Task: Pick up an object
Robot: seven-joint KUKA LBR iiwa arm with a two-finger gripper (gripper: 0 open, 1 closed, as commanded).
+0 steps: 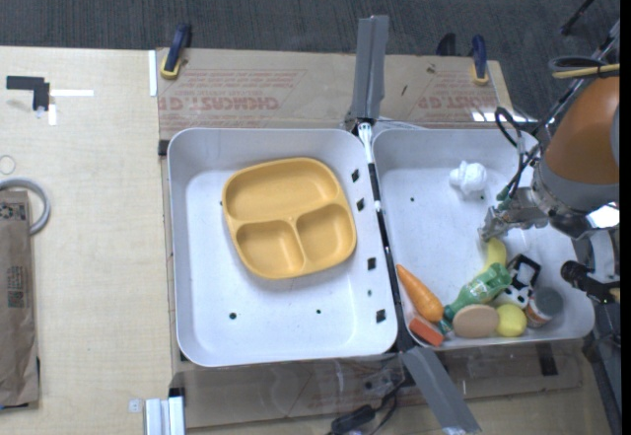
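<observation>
My pincer (498, 223), state indiscernible, hangs just above the banana (495, 252); crowding toys (488, 305) risk a deflected, failed grasp.

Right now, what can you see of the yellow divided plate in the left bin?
The yellow divided plate looks like matte plastic, a rounded rectangle with a raised rim and three compartments: one long section along the far side and two smaller ones nearer the camera. It lies flat, right side up and turned slightly askew, on the floor of the left bin, in the middle toward the far side. Its compartments hold nothing, and it touches only the bin floor.
</observation>
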